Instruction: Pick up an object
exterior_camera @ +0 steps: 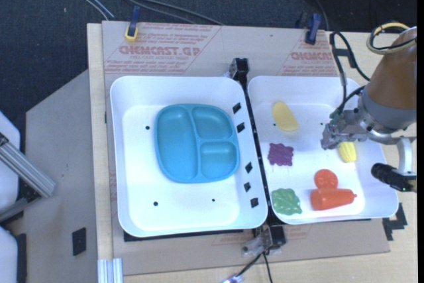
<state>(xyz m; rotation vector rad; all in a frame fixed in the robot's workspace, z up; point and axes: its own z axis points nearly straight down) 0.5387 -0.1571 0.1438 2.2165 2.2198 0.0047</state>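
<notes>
At the right edge of the frame, inside the right bin (301, 86), a small yellow corn-like piece (348, 153) lies just beside the gripper (336, 136), which hangs low over it, likely lining up a grab; whether it is spread or closed cannot be told. Other candidates sit apart for clean access: a yellow banana-like piece (285, 116), purple grapes (281, 154), green leafy piece (286, 201), orange-red pieces (329, 191). Left of centre, the left bin (132, 209) holds a blue divided plate (197, 142).
</notes>
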